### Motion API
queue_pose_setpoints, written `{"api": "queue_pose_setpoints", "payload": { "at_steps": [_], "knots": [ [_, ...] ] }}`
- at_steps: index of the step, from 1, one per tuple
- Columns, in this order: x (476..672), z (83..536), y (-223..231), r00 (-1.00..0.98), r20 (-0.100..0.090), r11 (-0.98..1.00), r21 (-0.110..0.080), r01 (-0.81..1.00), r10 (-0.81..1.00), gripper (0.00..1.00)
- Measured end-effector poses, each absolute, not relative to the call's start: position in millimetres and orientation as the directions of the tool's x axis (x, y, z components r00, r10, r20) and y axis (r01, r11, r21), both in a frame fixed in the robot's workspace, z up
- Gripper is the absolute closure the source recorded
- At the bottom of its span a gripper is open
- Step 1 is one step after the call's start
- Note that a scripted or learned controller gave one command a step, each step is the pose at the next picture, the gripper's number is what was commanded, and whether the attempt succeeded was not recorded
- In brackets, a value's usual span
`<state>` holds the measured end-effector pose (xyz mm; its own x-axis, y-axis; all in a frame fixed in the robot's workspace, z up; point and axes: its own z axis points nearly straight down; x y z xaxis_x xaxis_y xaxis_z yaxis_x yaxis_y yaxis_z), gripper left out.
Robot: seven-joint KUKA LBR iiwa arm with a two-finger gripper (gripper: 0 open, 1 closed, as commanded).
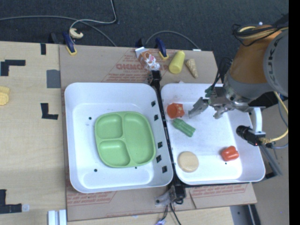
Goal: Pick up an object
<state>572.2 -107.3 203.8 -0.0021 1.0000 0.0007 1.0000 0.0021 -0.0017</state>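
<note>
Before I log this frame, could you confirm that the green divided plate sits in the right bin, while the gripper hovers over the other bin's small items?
Not quite: the camera view shows the green divided plate in the left bin. The gripper does hover over the other bin's small items, near the orange-red piece and the green piece.

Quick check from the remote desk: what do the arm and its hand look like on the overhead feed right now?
The arm is a bulky rounded body, grey with a broad orange band above the wrist. At its tip sits a small metal-grey hand with two thin dark fingers. A white bracket carrying a black cylindrical part hangs off the wrist, and a yellowish cable loops out beside it.
</note>
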Motion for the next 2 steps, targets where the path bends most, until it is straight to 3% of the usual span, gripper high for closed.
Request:
{"api": "queue_pose_setpoints", "payload": {
  "at_steps": [1,2],
  "knots": [
    [596.2,90.4,-94.2,-0.002,0.0,0.002,-0.001,1.0,1.0,0.0],
    [595.9,99.6,-93.8,-0.002,0.001,0.002,-0.003,1.0,1.0,1.0]
  ]
}}
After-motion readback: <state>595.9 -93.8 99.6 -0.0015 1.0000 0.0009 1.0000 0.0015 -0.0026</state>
